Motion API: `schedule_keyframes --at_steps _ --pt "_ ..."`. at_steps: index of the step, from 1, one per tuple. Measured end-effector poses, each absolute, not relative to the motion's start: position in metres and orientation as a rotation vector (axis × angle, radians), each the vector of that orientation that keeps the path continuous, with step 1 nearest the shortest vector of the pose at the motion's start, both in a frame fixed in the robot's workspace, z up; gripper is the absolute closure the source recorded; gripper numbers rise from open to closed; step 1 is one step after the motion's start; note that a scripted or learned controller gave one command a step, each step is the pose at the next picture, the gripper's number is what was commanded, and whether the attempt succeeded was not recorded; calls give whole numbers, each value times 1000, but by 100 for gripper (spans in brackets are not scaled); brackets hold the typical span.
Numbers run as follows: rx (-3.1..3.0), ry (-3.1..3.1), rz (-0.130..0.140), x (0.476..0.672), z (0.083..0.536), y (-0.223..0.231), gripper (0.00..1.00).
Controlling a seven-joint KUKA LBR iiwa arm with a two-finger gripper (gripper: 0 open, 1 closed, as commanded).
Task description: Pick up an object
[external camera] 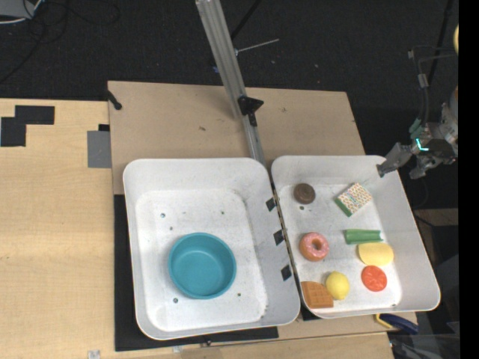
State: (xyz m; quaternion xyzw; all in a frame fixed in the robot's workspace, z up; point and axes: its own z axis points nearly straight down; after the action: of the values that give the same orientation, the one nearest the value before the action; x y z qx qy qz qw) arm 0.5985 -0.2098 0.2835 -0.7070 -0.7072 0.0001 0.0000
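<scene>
- Gripper point(402, 163): hung over the right bin's point(419, 234) far right rim; finger state could not be told.
- Bowl point(202, 265): alone in left bin point(150, 193).

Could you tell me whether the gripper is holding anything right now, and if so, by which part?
Nothing is held. The gripper sits at the right bin's upper right edge with nothing between its fingers.

A single fixed camera looks down from above the bench point(224, 118) at a slant, far enough back to take in both white bins whole: the left bin point(150, 193) and the right bin point(408, 230) sit in the lower half, with dark floor beyond the bench's far edge.
</scene>
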Motion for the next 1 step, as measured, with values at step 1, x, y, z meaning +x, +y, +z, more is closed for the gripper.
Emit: schedule_keyframes --at_steps 1 --pt "-2221 -2222 0 599 283 -210 0"
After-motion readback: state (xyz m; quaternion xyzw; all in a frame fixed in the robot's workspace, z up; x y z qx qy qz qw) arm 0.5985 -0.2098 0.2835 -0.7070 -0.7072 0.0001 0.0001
